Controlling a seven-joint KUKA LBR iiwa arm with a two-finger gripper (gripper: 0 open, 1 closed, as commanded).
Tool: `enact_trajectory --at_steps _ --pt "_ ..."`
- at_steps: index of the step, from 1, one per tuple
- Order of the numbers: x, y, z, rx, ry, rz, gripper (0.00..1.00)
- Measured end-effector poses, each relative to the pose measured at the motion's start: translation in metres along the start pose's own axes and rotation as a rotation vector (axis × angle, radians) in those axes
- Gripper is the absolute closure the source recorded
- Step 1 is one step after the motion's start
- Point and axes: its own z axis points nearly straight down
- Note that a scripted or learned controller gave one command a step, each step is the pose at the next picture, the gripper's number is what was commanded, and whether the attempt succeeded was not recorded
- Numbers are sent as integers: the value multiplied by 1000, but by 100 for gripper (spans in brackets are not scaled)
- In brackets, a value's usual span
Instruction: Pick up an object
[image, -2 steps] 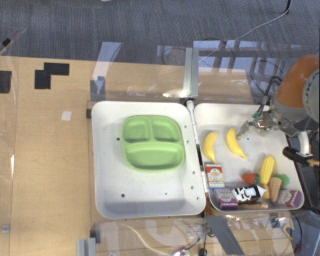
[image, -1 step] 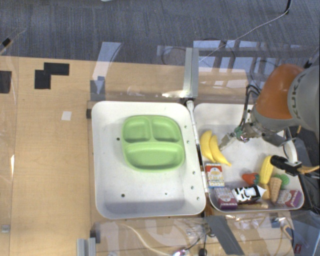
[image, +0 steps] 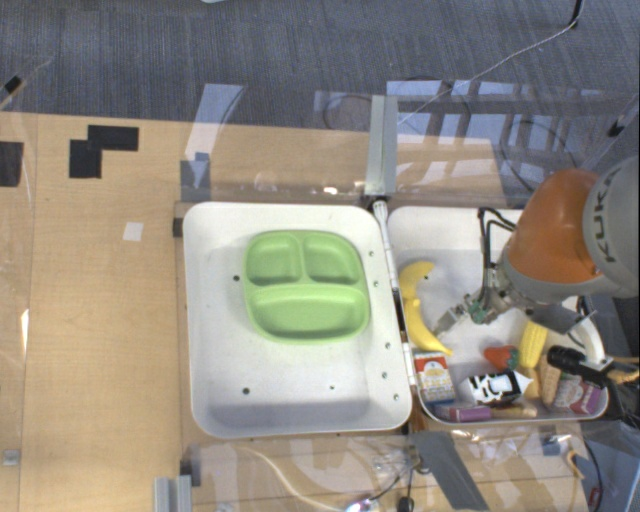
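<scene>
1. My tool (image: 478, 308) hung low in the right bin (image: 440, 245), just right of the banana (image: 413, 305). At that size I could not tell whether it was open or closed, and I saw nothing between its tips.
2. The things to pick lay in that bin: the banana along the left wall, a corn cob (image: 533, 343) near the arm (image: 560, 240), an orange piece (image: 501, 355), a small carton (image: 432, 378) and a black-and-white toy (image: 497, 385) at the front.
3. What I feared: the banana was curved and smooth, so a pinch off its middle would likely roll it out against the wall.
4. The front heap was packed touching, so a descent there could catch two things or jam a tip on the carton's edge.
5. The arm's bulk hid part of the bin's right side; I judged a collision with the rim possible there.
6. The left bin (image: 215, 300) held a green tray (image: 305, 285), well apart from my tool.
7. Both bins sat on a pale wood worktop (image: 90, 330) with black marks (image: 100, 148) at its far left; grey carpet (image: 250, 40) lay beyond, clear panels ringed the bins, and a cable (image: 520, 50) ran overhead.
</scene>
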Motion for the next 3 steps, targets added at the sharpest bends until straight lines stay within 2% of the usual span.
enact_trajectory --at_steps 1,2,3 --pt "-14 55 3 4 4 67 0" --pt "-55 109 7 25 16 101 0" --pt "-56 111 -6 21 12 97 100"
